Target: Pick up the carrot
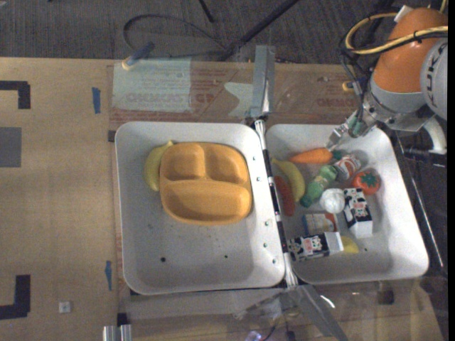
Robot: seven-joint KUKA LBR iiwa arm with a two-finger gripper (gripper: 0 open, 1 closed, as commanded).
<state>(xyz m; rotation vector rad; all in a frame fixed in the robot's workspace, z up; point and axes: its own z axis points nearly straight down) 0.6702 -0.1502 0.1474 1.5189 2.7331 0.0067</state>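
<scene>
The carrot (311, 156) lies on its side near the back of the right bin (405, 240), orange with its green top pointing right. My gripper (346, 129) hangs just up and to the right of the carrot's green end, over the bin's back edge. Nothing shows in its grasp. The arm's orange band (409, 52) rises behind it at the upper right.
Close around the carrot are a banana (291, 176), a red pepper (284, 194), a green bottle (318, 185), a can (346, 165), a tomato (367, 182), a white ball (331, 200) and two milk cartons (357, 213). The left bin holds an orange divided plate (206, 182) over another banana (151, 165).
</scene>
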